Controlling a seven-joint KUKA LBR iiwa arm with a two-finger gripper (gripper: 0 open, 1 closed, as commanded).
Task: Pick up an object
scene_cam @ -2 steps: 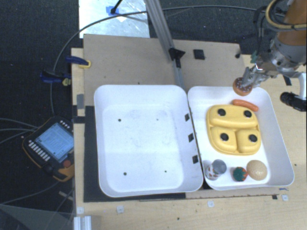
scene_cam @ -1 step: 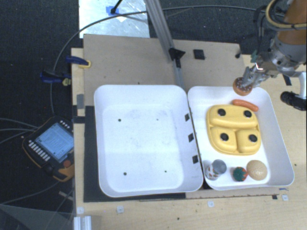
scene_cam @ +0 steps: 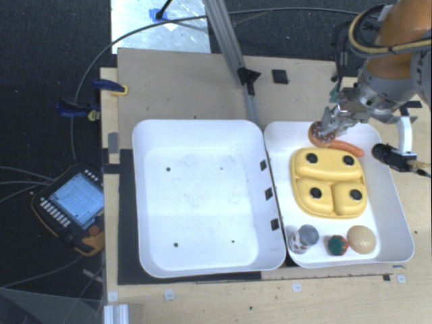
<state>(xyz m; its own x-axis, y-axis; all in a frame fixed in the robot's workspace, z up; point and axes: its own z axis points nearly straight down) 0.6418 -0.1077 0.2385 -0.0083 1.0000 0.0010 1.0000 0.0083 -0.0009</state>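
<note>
1. The counter [scene_cam: 189, 86] carries two shallow white bins side by side: the left bin [scene_cam: 199, 194] and the right bin [scene_cam: 398, 228]
2. The arm [scene_cam: 395, 39] enters from the right of the camera view, grey with an orange band above the wrist
3. The gripper [scene_cam: 332, 128] is positioned over the far left corner of the right bin, directly above a small brown round object [scene_cam: 320, 137]
4. Gripper opening: it cannot be determined from the view; whether anything is held between its parts also cannot be determined
5. The brown round object lies at the far edge of the right bin, just beside the gripper tip and partly covered by it
6. An orange carrot-shaped object [scene_cam: 347, 148] lies just beside the brown object, along the far edge of the yellow tray
7. A yellow moulded tray [scene_cam: 329, 181] with four dark spots sits in the middle of the right bin
8. Along the near edge of the right bin, from left to right: a grey rounded object [scene_cam: 307, 235], a small green and red object [scene_cam: 337, 245] and a beige oval object [scene_cam: 362, 239]
9. A handheld control pendant [scene_cam: 71, 204] with a lit screen lies on the floor to the left of the counter
10. A blue clamp [scene_cam: 108, 86] grips the counter's far left edge
</note>
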